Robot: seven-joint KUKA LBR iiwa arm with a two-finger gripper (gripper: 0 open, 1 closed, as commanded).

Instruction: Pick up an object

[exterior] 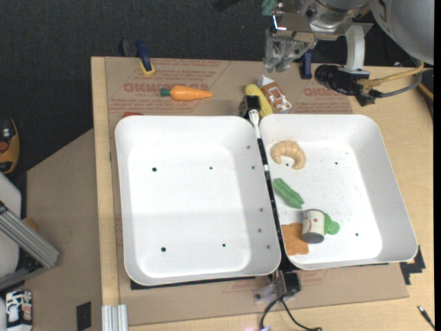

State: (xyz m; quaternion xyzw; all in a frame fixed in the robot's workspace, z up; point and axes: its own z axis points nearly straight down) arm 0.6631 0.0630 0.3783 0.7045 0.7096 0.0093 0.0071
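The cardboard-covered bench (207,74) carries two shallow white bins side by side. The left bin (186,198) is the larger white expanse in view; the right bin (358,185) touches it along a dark seam. The grey arm (406,5) reaches in from the upper right, and its gripper (281,59) hangs above the bench behind the bins, well apart from everything in the right bin; whether its claw is spread or pressed together cannot be told.

In the right bin lie a toy croissant (289,153), a green pod-shaped toy (288,192) below it, a small can (312,225) on its side, a flat orange piece (295,242) touching the can, and a small green piece (331,226) just beside it.

On the cardboard behind the bins lie a toy carrot (187,93), a toy corn cob (256,97) and a blue-and-yellow clamp (144,57).
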